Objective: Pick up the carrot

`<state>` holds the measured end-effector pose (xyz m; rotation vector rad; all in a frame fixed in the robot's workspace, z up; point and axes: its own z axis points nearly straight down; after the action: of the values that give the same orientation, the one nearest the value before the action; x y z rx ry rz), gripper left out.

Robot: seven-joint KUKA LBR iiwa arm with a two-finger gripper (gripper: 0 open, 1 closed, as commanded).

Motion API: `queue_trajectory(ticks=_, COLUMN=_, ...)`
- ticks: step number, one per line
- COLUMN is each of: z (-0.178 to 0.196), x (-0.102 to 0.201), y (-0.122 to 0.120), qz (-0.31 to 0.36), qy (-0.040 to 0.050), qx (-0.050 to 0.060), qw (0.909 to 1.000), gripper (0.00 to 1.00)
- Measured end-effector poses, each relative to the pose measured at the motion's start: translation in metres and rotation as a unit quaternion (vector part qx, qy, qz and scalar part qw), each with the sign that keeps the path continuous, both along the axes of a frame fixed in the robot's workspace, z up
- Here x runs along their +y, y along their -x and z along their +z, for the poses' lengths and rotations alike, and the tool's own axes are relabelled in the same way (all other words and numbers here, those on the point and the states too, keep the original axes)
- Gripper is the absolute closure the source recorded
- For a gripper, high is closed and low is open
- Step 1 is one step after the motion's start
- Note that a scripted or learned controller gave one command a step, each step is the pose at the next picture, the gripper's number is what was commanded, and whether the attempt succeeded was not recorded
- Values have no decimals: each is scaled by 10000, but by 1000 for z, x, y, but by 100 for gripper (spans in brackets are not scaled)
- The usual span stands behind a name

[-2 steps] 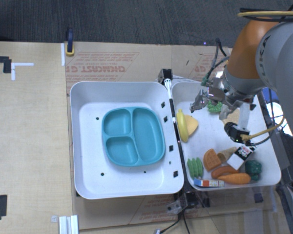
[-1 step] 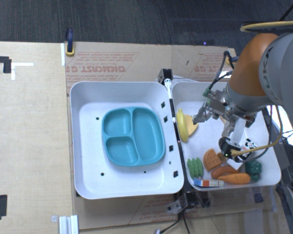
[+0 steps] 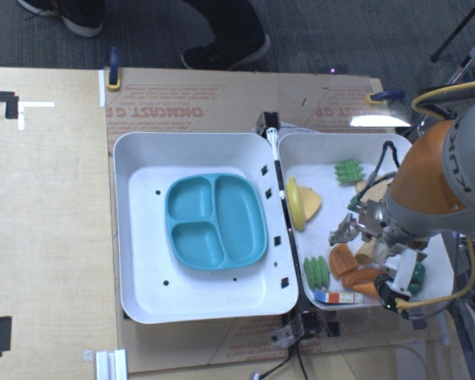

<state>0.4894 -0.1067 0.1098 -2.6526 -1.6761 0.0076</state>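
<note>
The carrot (image 3: 365,280), an orange tapered piece, lies near the front edge of the right bin (image 3: 323,158). A second, stubbier orange piece (image 3: 342,258) lies touching it on the upper left. My gripper (image 3: 350,229) hangs just above and behind that orange piece, at the end of the grey arm with the orange band (image 3: 434,172) that reaches in from the right. Nothing shows as held in it. The arm's wrist hides part of the bin's right side.
The right bin also holds a yellow banana (image 3: 300,203), a green leafy item (image 3: 349,170), green pea pods (image 3: 317,271), a small white box (image 3: 338,297), a tan piece (image 3: 367,252) and a green item (image 3: 416,276). The left bin (image 3: 138,212) holds a blue divided plate (image 3: 216,221).
</note>
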Motion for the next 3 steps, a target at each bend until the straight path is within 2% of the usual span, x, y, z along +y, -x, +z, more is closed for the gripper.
queue_trajectory(ticks=1, z=-5, x=14, y=11, qz=458, qy=-9, qx=-9, qw=9990, gripper=0)
queue_trajectory(ticks=2, z=2, x=13, y=10, qz=443, qy=-8, qx=-2, qw=9990, gripper=100)
queue_trajectory(ticks=3, z=2, x=13, y=10, qz=446, qy=-8, qx=-2, qw=9990, gripper=0)
